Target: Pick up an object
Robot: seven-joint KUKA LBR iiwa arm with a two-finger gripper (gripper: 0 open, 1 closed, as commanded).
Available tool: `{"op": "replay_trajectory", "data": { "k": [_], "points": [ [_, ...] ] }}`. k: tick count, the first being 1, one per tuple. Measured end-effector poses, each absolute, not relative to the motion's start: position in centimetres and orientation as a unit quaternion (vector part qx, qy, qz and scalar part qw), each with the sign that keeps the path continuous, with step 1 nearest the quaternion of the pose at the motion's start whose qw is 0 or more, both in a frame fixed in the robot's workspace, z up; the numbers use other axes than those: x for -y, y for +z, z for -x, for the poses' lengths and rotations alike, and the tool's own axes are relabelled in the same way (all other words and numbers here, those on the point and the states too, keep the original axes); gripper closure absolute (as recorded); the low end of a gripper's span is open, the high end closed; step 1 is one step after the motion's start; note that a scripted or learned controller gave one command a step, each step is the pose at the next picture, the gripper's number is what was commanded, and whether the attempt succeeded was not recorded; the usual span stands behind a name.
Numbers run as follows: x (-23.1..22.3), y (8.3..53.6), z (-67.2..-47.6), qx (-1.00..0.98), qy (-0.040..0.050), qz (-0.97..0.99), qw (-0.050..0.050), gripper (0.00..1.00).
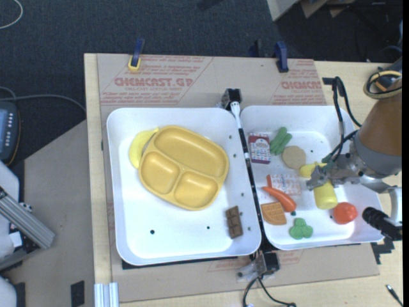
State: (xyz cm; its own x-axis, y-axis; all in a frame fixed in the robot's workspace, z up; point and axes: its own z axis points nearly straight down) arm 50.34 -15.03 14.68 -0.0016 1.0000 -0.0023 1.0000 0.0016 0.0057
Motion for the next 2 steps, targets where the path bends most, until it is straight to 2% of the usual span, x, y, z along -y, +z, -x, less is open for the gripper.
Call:
{"op": "replay_trajectory", "data": {
  "k": [1,2],
  "points": [
    [15.0,21.0,-50.1,-0.708,0.0012,-0.707,0.003,1.0],
    [15.0,22.6,-50.2,-0.708,0.0009,-0.707,0.002,1.0]
  ]
}}
